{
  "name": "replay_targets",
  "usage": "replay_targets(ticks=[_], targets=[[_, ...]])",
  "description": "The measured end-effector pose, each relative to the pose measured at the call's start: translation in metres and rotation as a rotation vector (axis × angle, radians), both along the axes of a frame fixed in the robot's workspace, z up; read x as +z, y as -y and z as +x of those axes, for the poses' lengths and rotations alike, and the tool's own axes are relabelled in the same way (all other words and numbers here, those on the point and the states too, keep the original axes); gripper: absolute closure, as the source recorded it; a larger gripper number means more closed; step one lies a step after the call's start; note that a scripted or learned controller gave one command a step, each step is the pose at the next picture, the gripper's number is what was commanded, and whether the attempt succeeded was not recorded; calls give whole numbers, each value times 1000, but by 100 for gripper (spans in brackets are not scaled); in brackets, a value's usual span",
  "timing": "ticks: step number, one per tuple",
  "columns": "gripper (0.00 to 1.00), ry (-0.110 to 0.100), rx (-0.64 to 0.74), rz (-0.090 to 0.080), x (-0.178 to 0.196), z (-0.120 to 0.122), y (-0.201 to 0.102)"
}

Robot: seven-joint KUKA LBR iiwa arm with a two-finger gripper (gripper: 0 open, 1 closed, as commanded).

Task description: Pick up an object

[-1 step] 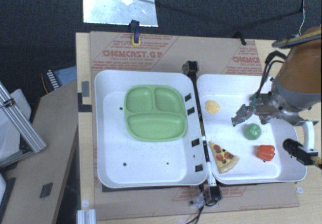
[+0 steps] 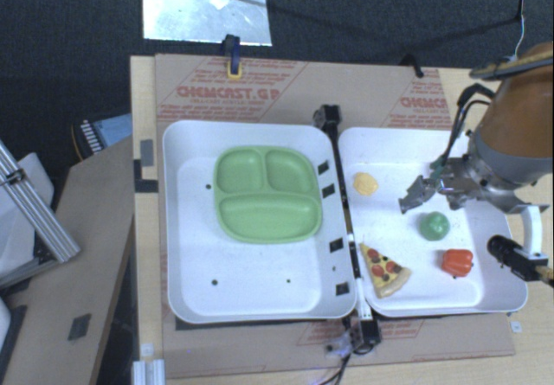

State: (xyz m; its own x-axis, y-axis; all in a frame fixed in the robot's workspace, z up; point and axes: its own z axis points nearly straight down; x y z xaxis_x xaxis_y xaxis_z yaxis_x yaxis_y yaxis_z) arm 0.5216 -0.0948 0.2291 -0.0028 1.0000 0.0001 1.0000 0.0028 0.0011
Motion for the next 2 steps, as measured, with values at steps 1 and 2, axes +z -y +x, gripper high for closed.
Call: replay_targets(ticks=[1,2], targets=[[0,-5,-2,0,-56,-5,8],[0,-5,-2,1,-111,-2,-2]])
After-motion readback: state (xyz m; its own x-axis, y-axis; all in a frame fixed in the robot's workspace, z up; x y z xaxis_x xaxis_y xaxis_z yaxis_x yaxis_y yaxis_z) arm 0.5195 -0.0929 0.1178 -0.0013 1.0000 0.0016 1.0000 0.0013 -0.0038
